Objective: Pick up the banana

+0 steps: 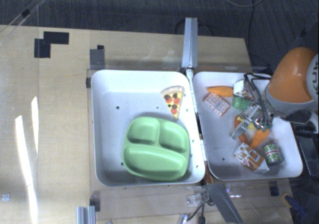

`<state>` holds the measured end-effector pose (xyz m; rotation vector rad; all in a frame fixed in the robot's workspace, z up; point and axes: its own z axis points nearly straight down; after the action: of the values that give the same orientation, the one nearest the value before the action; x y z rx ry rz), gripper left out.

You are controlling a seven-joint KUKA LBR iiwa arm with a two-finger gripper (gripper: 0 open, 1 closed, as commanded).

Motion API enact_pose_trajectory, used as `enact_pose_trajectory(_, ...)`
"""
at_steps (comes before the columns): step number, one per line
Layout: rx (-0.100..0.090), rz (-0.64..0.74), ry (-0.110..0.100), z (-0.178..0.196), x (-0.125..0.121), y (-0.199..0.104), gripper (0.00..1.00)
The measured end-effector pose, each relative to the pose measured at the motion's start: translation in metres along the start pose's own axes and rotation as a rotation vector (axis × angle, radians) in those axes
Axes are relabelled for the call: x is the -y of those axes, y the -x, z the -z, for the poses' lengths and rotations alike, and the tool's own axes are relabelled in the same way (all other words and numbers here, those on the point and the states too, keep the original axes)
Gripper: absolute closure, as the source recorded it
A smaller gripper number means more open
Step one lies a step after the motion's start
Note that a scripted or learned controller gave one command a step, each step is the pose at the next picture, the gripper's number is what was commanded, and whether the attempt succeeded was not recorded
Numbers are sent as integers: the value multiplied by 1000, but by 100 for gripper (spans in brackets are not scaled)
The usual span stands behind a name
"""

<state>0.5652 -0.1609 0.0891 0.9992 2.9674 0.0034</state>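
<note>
Gripper (pixel 249 121) hangs low in the right bin (pixel 219 166) among a carrot (pixel 259 138) and small packets; whether its jaws are parted cannot be told

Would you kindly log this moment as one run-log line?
end effector: low in right white bin, among small items | green divided plastic tray: left white bin | toy pizza slice: left bin
</note>
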Motion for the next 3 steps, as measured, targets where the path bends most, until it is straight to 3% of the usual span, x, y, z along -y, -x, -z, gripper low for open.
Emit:
enact_pose_trajectory(1,-3,-186,0,-1,4,17,0)
enact_pose_trajectory(2,2,-223,0,-1,10,60,0)
enact_pose_trajectory(3,6,-216,4,11,6,61,100)
